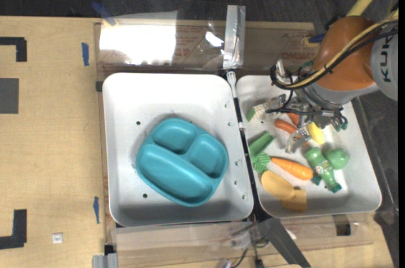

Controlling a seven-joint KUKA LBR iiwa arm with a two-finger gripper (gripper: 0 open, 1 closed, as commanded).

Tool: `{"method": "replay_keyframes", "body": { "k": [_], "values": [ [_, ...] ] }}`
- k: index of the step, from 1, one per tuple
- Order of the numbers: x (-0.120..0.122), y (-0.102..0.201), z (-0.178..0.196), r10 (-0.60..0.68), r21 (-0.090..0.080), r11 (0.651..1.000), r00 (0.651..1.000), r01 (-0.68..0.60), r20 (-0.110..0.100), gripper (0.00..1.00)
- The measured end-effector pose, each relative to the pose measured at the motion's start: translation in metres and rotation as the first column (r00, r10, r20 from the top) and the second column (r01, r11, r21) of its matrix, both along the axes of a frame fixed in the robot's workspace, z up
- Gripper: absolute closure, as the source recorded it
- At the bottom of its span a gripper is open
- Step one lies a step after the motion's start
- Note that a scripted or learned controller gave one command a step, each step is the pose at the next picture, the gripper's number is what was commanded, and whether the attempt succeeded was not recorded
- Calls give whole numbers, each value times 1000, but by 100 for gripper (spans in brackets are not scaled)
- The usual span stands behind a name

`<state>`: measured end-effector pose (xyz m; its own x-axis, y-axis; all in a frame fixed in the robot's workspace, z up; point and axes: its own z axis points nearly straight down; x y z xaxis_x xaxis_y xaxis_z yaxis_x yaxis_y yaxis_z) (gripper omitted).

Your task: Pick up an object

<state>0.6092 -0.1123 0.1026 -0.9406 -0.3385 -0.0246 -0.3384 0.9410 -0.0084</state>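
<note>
Several toy foods | orange carrot | right bin

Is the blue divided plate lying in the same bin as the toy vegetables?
No, the blue divided plate lies by itself in the left bin, while the toy carrot and other toy vegetables sit in the right bin.

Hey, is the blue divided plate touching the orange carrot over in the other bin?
Apart. The camera view shows the blue plate in the left bin and the carrot in the right bin, the bin walls between them.
</note>
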Motion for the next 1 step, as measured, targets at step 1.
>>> {"method": "replay_keyframes", "body": {
  "k": [1],
  "values": [
    [-8,-1,-14,-89,2,996,996,89,-16,0]
  ]
}}
